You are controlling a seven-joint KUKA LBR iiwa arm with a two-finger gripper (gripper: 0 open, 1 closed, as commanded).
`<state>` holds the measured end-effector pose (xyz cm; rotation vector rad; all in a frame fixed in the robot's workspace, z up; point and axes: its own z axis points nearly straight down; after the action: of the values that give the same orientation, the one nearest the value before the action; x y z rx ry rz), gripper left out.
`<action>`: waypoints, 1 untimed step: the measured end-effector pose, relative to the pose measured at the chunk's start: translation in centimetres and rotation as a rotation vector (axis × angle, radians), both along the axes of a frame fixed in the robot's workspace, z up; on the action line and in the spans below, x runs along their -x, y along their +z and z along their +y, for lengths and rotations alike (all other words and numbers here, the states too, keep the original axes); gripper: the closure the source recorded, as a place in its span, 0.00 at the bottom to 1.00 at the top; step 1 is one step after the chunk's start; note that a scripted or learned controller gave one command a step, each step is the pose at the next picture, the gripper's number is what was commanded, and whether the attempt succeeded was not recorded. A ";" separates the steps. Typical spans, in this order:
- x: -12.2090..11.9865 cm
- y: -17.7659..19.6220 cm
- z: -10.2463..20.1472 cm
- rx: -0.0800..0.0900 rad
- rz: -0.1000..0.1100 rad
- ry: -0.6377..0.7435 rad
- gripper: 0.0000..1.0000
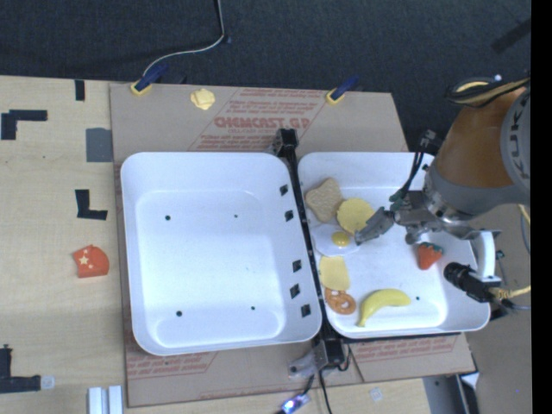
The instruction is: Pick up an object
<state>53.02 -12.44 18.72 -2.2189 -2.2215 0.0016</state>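
Reaching in from the right, the grey arm's two-finger hand [366, 232] hangs low over the right shallow white bin [431, 317], its dark fingers pointing toward the bin's left side. Whether those fingers are apart or together cannot be told from this slant, and nothing can be seen between them.

Just beside the fingertips, to the upper left, lies a round flat yellow disc [354, 213], and a smaller yellow round piece [341, 240] sits right below the tips, close enough to seem touching. A tan bread-slice toy [325, 197] rests beyond the disc, near the divider between the bins. Lower in the bin lie a pale yellow square slab [335, 273], a brown pretzel-shaped ring [340, 301] and a yellow plastic banana [383, 303], all apart from the hand. A red strawberry toy [427, 254] sits under the wrist, behind the fingers.

On the desk [52, 197], well apart to the left, rests a red-orange block [91, 261]; a small yellow lump [203, 99] lies on the cardboard above the left white bin [147, 188].
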 end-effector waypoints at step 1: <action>-6.0 -10.6 -1.8 0.003 -0.006 0.001 0.00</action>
<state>59.06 -14.26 8.08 -2.2223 -2.2270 -0.0023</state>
